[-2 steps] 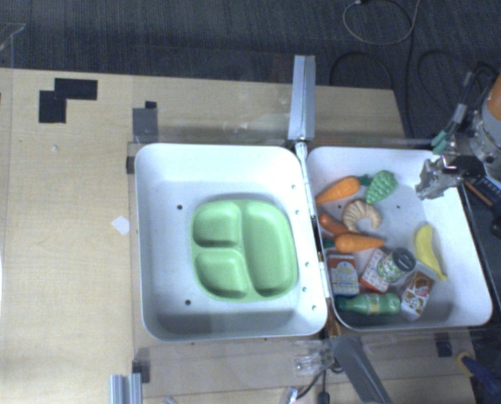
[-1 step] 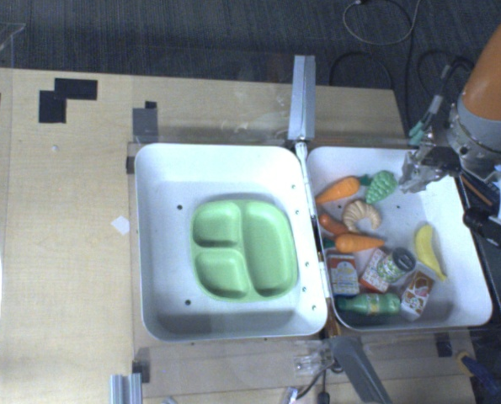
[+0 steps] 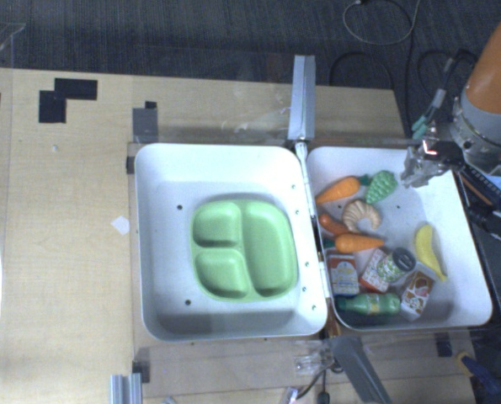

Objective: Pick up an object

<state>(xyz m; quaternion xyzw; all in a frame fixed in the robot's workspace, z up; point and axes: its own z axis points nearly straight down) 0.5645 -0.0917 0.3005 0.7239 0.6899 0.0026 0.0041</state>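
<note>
Hand poised at the right bin's far corner, nothing yet picked

Taking the green, three-compartment plastic tray (image 3: 240,248) in the left white bin (image 3: 153,225) as landmark: everything graspable lies to its right, in the right white bin (image 3: 469,305), where toy foods crowd together. Nearest the tray sit two orange carrots (image 3: 338,189) and a tan croissant (image 3: 361,215); further right a bumpy green vegetable piece (image 3: 382,185), small cartons (image 3: 343,274) and a yellow banana (image 3: 429,251). The hand (image 3: 418,168) hovers furthest from the tray, at the bin's far rim, just beside the green piece; whether it is wide or narrow cannot be told, and nothing is seen held. The green piece looks the likeliest target. A good attempt would centre above it and descend straight, keeping off the wall and the neighbouring carrot.
</note>
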